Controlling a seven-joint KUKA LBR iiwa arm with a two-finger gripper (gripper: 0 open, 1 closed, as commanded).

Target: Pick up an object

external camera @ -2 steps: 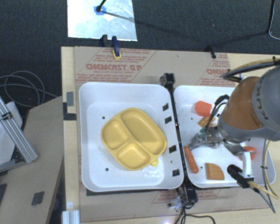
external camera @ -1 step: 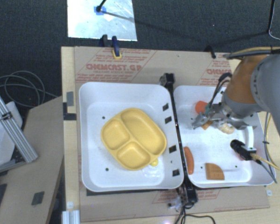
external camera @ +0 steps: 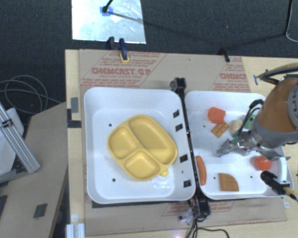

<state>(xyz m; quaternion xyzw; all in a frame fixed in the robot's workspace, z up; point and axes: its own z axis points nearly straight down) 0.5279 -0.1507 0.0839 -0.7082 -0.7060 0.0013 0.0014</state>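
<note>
The hand (external camera: 227,149) hangs low inside the right bin (external camera: 203,103), its metal tips near the bin's middle; whether it is open or closed, I cannot tell, and nothing shows between the tips. Around it lie an orange block (external camera: 216,114), a brown cracker (external camera: 219,129), a sausage (external camera: 201,169) and a toast slice (external camera: 228,182). The left bin (external camera: 97,103) holds a yellow divided plate (external camera: 141,147).
</note>
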